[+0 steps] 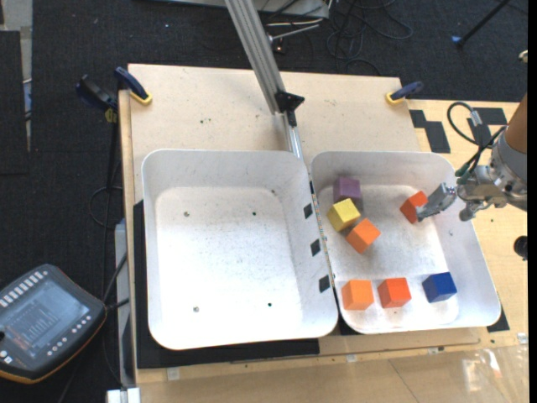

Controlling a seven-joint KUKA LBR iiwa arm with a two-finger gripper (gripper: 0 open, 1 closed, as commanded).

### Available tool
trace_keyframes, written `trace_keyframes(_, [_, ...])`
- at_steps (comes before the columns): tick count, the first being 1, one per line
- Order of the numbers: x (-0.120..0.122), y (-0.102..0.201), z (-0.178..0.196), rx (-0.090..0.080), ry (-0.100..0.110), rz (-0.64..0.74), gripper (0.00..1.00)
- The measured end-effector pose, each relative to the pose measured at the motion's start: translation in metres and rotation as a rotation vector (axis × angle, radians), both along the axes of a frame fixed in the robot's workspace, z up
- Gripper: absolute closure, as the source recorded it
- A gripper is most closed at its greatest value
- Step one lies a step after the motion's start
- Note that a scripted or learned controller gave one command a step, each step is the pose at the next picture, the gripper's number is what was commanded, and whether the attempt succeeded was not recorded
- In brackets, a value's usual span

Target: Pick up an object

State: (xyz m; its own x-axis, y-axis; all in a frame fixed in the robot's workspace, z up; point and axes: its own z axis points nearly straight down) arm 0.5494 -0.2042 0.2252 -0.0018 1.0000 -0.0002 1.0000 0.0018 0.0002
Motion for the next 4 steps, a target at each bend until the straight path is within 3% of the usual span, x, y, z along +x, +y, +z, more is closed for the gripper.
trace_keyframes(1, [0.000, 0.000, 0.000, 0.000, 0.000, -0.001, 0.00])
trace_keyframes(3, [0.005, -0.004, -0.119, 0.001, 0.004, -0.002, 0.00])
trace_keyframes(4, [0.006, -0.003, -0.130, 0.000, 0.001, -0.001, 0.00])
